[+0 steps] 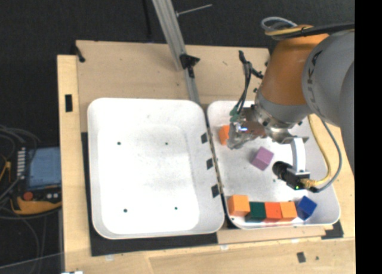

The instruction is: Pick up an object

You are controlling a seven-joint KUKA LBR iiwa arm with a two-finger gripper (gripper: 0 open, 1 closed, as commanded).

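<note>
- Orange block point(224, 135): small, bright orange, lying in the right bin point(322, 222) near its upper left corner, close to the wall that borders the left bin point(149, 165). Only part of it shows; its right side is covered by the gripper point(239, 138).
- Gripper: lowered into the right bin, just beside or against the orange block. Whether the block sits between its fingers, and whether the hand is released or clenched, cannot be told; the metal parts blur together here.
- Arm point(298, 70): grey with an orange band, reaching in from the right and covering the upper right part of the right bin.
- Purple block point(261, 159): tilted on the bin floor, near the gripper on its lower right, apart from it.
- Row along the near wall of the right bin: an orange cube point(239, 204), a green cube point(257, 211), two more orange cubes point(280, 210) and a blue cube point(306, 206), set close together.
- Black fitting point(286, 174) with a yellow cable hangs over the right bin, just right of the purple block.
- Left bin: white floor with a few small dark dots.
</note>
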